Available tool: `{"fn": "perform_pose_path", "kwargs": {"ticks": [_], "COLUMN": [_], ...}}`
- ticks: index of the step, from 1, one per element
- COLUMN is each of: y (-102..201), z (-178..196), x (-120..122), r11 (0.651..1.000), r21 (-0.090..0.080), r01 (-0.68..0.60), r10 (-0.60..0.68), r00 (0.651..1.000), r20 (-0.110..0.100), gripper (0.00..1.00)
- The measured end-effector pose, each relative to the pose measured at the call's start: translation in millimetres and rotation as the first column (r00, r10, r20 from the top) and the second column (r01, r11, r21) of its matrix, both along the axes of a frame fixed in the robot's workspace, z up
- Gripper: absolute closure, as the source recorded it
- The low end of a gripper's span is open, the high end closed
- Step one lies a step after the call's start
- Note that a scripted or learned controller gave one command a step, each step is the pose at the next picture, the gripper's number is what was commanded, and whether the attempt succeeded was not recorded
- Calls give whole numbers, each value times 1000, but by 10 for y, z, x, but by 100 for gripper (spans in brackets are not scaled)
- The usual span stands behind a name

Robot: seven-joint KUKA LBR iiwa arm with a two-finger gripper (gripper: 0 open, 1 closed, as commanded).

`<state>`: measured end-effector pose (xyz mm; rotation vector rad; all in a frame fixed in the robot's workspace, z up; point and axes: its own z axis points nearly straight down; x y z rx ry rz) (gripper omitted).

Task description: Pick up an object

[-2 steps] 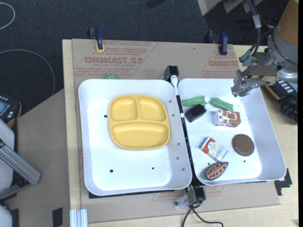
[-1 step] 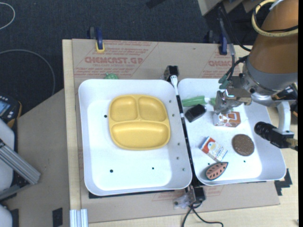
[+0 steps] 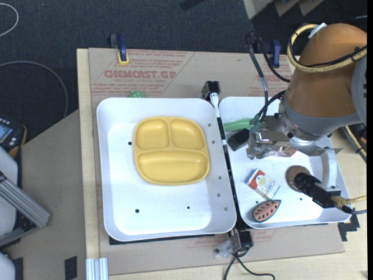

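Observation:
My gripper (image 3: pixel 262 147) hangs low over the upper middle of the right bin (image 3: pixel 309 217). Its metal tip is just right of a small black block (image 3: pixel 237 139), and a green stick-shaped object (image 3: pixel 236 124) lies just above that block. Below the gripper rests a small white packet with red and yellow print (image 3: pixel 261 182). A brown oval piece with dark dots (image 3: pixel 267 210) sits near the bin's front edge. A brown round thing (image 3: pixel 293 172) is partly covered by the arm's hardware. I see nothing clearly between the gripper's tips.
The left bin (image 3: pixel 116 203) holds a yellow divided plate (image 3: pixel 171 150). A black-dotted rim divides the two bins (image 3: pixel 224 156). The bulky orange and grey arm (image 3: pixel 326 80) overhangs the right bin's back right part.

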<state>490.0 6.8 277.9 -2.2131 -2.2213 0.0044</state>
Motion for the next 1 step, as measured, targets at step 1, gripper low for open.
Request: {"fn": "perform_pose_path", "kwargs": {"ticks": [1], "y": [606], "z": [115], "x": [-82], "r11": [1000], "r21": [0], "r01": [-4], "r10": [4], "r00": [1000], "r20": [8], "gripper": [100]}}
